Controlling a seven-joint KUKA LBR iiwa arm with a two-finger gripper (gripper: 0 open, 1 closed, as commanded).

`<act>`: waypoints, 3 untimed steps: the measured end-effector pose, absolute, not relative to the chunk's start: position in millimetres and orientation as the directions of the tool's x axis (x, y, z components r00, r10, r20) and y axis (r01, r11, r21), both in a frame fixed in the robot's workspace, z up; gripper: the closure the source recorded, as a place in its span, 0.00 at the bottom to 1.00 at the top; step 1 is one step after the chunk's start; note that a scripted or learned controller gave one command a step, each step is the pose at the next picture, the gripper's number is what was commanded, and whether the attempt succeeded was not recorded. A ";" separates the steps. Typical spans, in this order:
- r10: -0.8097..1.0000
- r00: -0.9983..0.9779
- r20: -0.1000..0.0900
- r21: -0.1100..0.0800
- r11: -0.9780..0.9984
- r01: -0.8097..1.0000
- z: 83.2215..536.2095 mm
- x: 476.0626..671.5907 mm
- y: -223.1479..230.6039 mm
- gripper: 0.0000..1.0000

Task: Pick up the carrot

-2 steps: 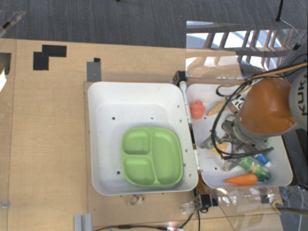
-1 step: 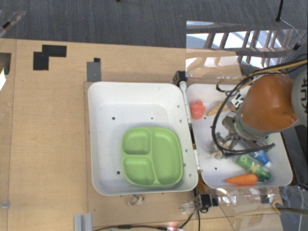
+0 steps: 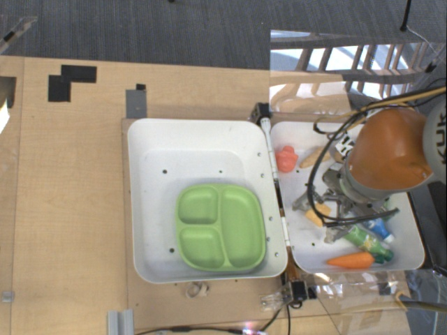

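carrot [image 3: 350, 260] lies flat at 6 o'clock in the right bin [image 3: 300, 253], just beside a green item [image 3: 363, 238]; likely light, rigid, smooth plastic, best pinched across its thick middle; gripper [image 3: 335, 211] state: cannot tell.

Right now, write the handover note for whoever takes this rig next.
Tool: over the middle of the right bin, its grasping end hidden under the wrist, so whether it is open or shut cannot be told.
Carrot: lying flat by the right bin's near edge, beside a green and blue bottle, apart from the tool.
Green divided plate sits in the left bin.
Done: no pick visible.
Left: reach the carrot, grasp, lift.
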State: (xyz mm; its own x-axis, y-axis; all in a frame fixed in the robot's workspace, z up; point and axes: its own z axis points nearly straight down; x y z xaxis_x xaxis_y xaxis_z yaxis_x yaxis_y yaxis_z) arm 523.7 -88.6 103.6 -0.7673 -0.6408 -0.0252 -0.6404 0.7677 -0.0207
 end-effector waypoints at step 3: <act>-0.213 -0.977 -0.031 -0.007 0.977 -0.213 104.1 533.1 -97.6 1.00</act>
State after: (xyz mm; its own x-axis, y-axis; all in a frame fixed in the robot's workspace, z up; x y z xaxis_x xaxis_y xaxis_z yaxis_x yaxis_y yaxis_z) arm 533.1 -97.6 104.1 -0.9765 -0.2132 -0.0307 -0.2131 0.9770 -0.0068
